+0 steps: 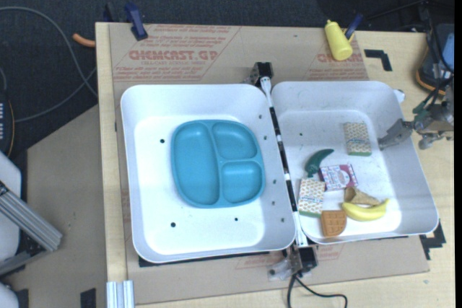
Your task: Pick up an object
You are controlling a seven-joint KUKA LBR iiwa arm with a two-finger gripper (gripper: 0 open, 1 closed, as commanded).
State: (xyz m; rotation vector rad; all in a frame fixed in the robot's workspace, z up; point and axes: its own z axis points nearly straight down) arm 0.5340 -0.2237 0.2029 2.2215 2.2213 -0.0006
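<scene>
The right bin (404,177) holds several small objects. A speckled beige sponge (356,138) lies toward its back, with a dark green curved piece (317,159) and a red-and-white packet (338,176) nearer the middle. At the front lie a checkered wafer (311,195), an orange cracker (333,222) and a yellow banana (366,210). My gripper (406,129) sits low at the bin's right rim, just right of the sponge and apart from it. Nothing shows in its grasp.
The left bin (144,220) holds a blue divided plate (216,162). A yellow bottle-like object (337,40) and a blue clamp (135,22) stand on the cardboard-covered bench behind the bins. A black clip (262,73) joins the bins at the back.
</scene>
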